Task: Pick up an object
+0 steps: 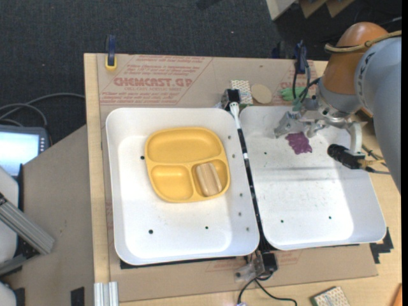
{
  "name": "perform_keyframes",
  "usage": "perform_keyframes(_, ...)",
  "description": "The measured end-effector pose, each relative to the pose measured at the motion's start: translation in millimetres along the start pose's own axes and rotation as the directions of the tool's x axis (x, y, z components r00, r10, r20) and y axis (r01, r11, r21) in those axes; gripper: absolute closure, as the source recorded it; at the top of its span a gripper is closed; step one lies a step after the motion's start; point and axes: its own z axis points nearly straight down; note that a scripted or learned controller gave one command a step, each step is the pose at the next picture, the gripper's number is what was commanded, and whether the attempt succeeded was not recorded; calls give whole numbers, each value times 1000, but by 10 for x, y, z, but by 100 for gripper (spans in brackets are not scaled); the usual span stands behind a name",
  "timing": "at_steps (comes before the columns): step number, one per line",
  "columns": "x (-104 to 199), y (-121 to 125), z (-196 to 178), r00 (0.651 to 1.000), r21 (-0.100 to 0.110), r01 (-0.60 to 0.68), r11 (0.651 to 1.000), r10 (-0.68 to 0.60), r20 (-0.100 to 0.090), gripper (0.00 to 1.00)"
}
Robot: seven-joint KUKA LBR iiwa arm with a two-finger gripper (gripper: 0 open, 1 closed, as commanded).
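White bins [172, 241] rest on brown board [159, 81] over dark carpet [51, 30].

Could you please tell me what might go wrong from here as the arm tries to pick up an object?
1. The gripper hangs over the upper edge of the purple object in the right bin, not squarely above it, so a grasp may only clip it or nudge it aside.
2. The purple object looks small and low against the bin floor, so it could slip free on the lift.
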Motion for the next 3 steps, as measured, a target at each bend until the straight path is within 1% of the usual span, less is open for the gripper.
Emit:
perform_keyframes(1,-493,-561,-5,1000,8,-10,1000,10,-3,0)
perform_keyframes(2,-14,14,-12,1000,-3,1,1000,-1,0,0)
perform_keyframes(3,-648,-613,-44,1000,7,-9,1000,9,-5,0)
